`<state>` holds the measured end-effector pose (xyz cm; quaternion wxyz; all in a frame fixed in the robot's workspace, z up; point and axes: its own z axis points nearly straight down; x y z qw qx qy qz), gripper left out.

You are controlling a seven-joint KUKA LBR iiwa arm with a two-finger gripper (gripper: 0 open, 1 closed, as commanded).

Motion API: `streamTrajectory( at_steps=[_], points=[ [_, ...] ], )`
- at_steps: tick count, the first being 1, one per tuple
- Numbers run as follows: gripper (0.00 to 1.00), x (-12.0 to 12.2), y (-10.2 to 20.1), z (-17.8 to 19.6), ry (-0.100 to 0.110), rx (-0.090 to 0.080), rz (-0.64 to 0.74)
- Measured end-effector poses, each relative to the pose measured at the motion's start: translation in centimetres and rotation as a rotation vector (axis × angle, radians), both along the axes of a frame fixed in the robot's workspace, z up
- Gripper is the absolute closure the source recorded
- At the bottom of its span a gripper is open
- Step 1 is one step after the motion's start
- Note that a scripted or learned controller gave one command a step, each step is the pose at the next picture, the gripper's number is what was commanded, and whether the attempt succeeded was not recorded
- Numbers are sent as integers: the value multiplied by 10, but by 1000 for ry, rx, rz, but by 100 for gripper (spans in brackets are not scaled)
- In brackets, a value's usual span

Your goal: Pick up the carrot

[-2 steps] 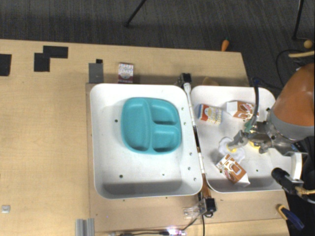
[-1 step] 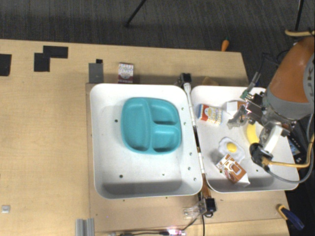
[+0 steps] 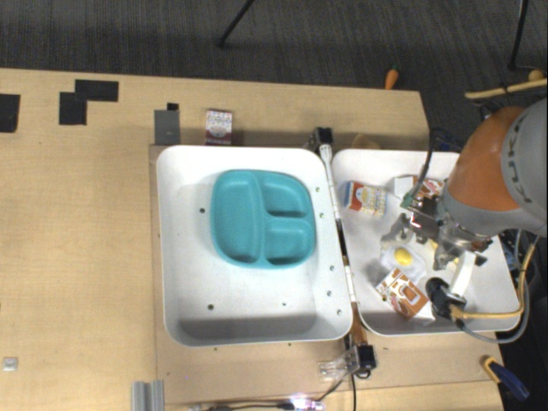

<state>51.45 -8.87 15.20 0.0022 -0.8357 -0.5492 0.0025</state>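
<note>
Carrot, orange and tapered: its place could not be settled. No item lying in the right-hand shallow white bin [image 3: 505, 302] read clearly as it, and it may have lain beneath the arm.

The claw [image 3: 421, 232] hung low over that bin, below the grey wrist with the orange band [image 3: 484, 174]. Whether the claw stood wide or narrow could not be told, and nothing could be seen held in it.

Items around the claw:
- A small round yellow object [image 3: 401, 258] lay just beside it, on the side toward the other bin.
- A brown, red and white packet [image 3: 402, 294] lay near it, toward the front of the counter [image 3: 77, 255].
- A small white, blue and orange carton [image 3: 368, 199] lay near it, toward the rear.

Step in hand, as judged: approach and search, with the grasp not yet made. The next move called for locating the carrot, centring the claw over it and closing on it alone.
</note>
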Motion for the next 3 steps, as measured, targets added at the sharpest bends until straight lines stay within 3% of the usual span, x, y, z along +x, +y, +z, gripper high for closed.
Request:
streamTrajectory(
  at_steps=[1, 2, 3],
  points=[
    [0, 17, -32, 87, -14, -3, 280],
    [0, -19, -3, 102, -11, -1, 357],
    [0, -16, 10, 50, -5, 1, -9]
  ],
)
